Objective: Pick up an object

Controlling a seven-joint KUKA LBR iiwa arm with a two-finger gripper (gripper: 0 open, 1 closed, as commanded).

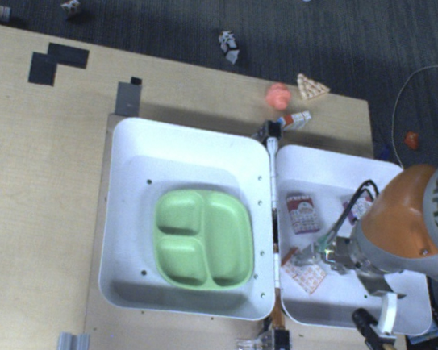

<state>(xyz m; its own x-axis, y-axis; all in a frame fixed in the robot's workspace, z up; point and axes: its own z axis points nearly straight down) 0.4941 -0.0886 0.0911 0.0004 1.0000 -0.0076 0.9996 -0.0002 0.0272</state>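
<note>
Two shallow white bins sit side by side on a wooden bench, seen from above at a slant. The left bin (126,197) holds a pale green divided plate (203,237) with three compartments, lying flat in the middle. The right bin (318,165) holds the likelier things to pick: a small red and white packet (303,214) near the bin's centre, and at about seven o'clock from it, well towards the bin's lower left, a flat printed card or wrapper (304,274) with red markings. Both look thin and light, probably paper or foil, so they should weigh almost nothing but may bend, slide on the smooth bin floor, or be hard to get under; an edge or a raised corner seems the best place to take hold. The grey arm with its orange band (400,218) reaches in from three o'clock and bends down over the right bin. The gripper (323,255) hangs low, just beside or touching the upper edge of the flat card. Whether it is spread or closed cannot be told from this angle, and nothing can be seen held in it. Small toys lie on the bench and the dark carpet at twelve o'clock.
</note>
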